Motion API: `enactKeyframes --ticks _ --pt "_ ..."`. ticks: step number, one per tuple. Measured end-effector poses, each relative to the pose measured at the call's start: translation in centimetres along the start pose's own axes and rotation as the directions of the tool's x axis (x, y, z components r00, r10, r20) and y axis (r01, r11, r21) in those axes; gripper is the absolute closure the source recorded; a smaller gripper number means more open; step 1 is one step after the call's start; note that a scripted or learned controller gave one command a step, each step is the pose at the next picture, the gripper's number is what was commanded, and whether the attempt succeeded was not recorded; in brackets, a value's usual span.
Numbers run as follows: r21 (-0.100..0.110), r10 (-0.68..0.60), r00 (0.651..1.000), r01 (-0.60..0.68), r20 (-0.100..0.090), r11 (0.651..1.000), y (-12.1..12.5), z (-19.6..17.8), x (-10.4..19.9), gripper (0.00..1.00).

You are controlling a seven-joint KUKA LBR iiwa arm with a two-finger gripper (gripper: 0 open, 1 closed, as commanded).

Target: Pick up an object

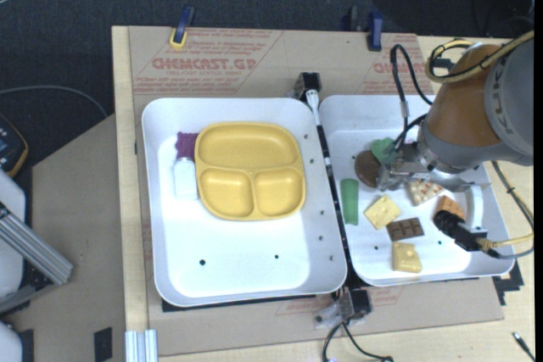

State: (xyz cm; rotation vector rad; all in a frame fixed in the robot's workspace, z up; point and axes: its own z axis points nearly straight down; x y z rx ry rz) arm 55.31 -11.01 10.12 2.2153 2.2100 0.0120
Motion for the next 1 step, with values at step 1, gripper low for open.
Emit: enactKeyframes --ticks 1 --pt "0.009 -0.002 1.0 0.002 -0.002 1.0 -0.46 -6.07 -0.39 1.0"
